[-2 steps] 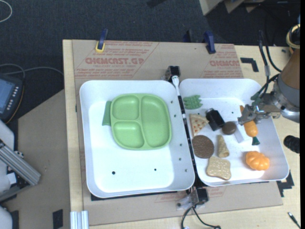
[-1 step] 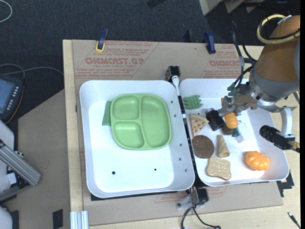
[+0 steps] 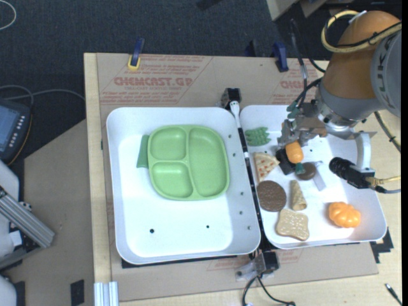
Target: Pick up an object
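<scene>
Dark carpet floor (image 3: 127,11) w/ cables, tan cardboard-topped bench (image 3: 178,75), blue clamps (image 3: 136,46) at back edge.

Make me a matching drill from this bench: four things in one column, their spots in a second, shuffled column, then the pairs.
Things:
1. green divided plate
2. orange pumpkin toy
3. brown round cookie
4. green leafy piece

Places:
A. near the right end of the right bin, toward its front
B. back of the right bin, close to the wall between the bins
C. in the left bin
D. right bin, just behind the toast slice

Pairs: 1-C, 2-A, 3-D, 4-B
</scene>
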`<state>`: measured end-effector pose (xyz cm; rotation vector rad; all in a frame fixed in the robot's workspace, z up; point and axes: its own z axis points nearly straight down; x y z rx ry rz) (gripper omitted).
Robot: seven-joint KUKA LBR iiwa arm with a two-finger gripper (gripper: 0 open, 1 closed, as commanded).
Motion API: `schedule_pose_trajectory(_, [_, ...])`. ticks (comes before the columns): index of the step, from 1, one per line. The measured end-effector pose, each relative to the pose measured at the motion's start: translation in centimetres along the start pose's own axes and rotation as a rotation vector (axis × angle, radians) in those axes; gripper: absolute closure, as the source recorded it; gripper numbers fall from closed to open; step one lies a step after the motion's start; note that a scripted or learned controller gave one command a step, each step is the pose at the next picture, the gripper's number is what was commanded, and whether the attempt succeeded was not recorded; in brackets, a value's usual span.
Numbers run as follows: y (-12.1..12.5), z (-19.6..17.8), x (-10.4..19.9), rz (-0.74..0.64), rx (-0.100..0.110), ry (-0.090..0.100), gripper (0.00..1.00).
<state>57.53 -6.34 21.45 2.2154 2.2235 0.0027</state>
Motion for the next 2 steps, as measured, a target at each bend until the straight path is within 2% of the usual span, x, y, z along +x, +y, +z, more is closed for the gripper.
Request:
schedule_pose_trajectory(1, [0.0, -0.8, 0.7, 0.002, 0.0, 0.0, 1.0])
schedule_pose_trajectory(2, [1.0, -1.6, -0.2, 0.003, 0.0, 0.0, 1.0])
